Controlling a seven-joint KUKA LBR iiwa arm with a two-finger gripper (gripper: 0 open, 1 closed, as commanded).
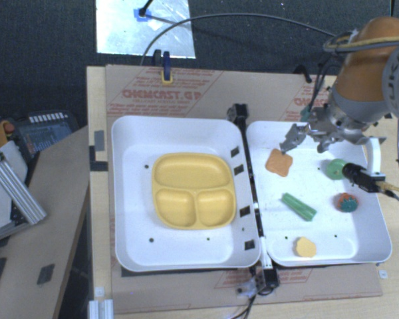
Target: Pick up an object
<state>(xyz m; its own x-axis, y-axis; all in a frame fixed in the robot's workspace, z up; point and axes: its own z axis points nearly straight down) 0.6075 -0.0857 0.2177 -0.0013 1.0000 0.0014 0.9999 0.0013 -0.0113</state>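
Over the right bin (372, 241) my gripper (294, 140) hangs with fingers spread, nothing between them, just above the orange piece (278, 163), placed to close on it.

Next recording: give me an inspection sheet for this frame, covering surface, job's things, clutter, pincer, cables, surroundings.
Surface: two white bins side by side; left bin, right bin.
Job's things: in the right bin, orange piece, green stick, yellow piece, green lump, small red-green ball.
Clutter: yellow divided tray in the left bin.
Pincer: pincer just above the orange piece; nothing seen held.
Cables: black cable arcing behind the bench.
Surroundings: foil sheet, keypad device at left.
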